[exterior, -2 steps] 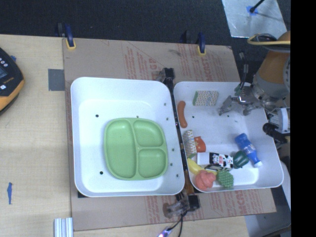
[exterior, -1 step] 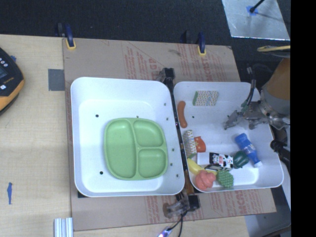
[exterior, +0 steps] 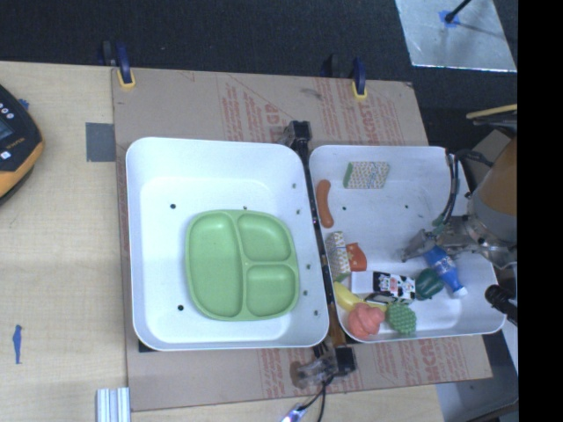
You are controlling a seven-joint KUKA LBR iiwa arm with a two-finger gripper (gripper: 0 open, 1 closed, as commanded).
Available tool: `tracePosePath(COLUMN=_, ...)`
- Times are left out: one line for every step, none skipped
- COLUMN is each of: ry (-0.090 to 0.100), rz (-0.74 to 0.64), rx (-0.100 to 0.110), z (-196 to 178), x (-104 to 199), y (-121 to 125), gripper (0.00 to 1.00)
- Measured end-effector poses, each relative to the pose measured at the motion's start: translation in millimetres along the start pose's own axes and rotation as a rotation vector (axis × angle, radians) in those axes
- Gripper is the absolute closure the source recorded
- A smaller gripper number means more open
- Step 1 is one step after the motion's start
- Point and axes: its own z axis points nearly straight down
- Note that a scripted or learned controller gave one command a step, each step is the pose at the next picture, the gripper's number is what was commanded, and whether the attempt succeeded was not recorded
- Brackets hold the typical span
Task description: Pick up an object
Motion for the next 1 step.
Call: tracePosePath(ry=0.001, rz=-0.001, rx=-0.003, z=-1.5, x=60.1, y=101.7, gripper=0.0)
